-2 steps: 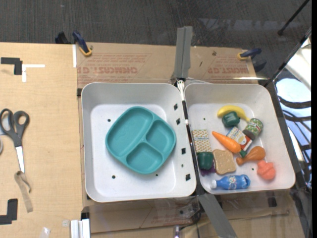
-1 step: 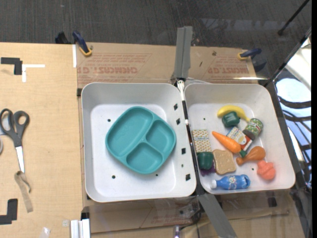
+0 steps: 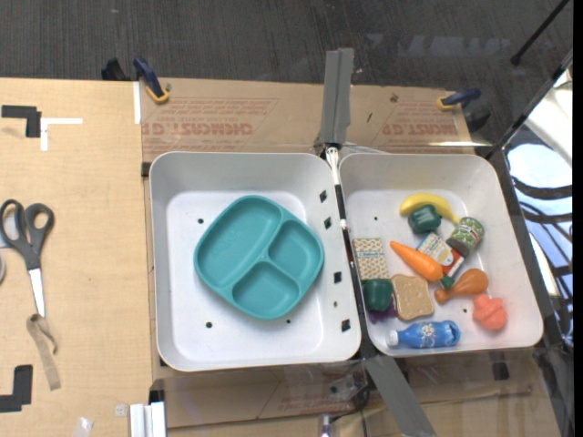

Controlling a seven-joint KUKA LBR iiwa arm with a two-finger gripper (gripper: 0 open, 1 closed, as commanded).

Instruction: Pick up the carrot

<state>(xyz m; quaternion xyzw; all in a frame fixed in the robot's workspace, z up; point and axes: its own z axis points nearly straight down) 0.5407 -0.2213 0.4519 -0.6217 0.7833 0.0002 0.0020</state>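
Jaws: their state cannot be told from the camera view. Treat them as unconfirmed before any descent.

Step in hand: approach. Judged from the layout, the task is not yet begun; the carrot lies untouched.

Layout, largest first:
- Left bin (image 3: 164, 271) holds a teal plate (image 3: 260, 258). It plays no part in this step.
- Right bin (image 3: 496, 189) holds the carrot and the clutter around it.
- Bottle (image 3: 426, 335) lies along the near wall, apart from the carrot.
- Bread (image 3: 412, 296) lies just below the carrot's middle.
- Drumstick (image 3: 465, 283) lies just beside the carrot's thick end.
- Cracker (image 3: 369, 258) lies to the left, near the carrot's tip.
- Carton (image 3: 435, 247) appears to touch the carrot's upper flank.

Procedure:
1. Bring the gripper over the right bin, above the carrot's middle.
2. Turn the wrist so the jaws close across the short width, not along the length.
3. Favour the tip half. The gaps there look wider; the carton and drumstick crowd the thick end.
4. Descend with the jaws spread. One finger must enter between carrot and bread, the other between carrot and carton.
5. Risk: a finger landing on the carton or bread, or the tapered body slipping out on closure.

Carrot (image 3: 419, 259): bright orange, smooth and tapered. It lies flat near the centre of the right bin, on a slant, tip toward the upper left and thick end toward the lower right.
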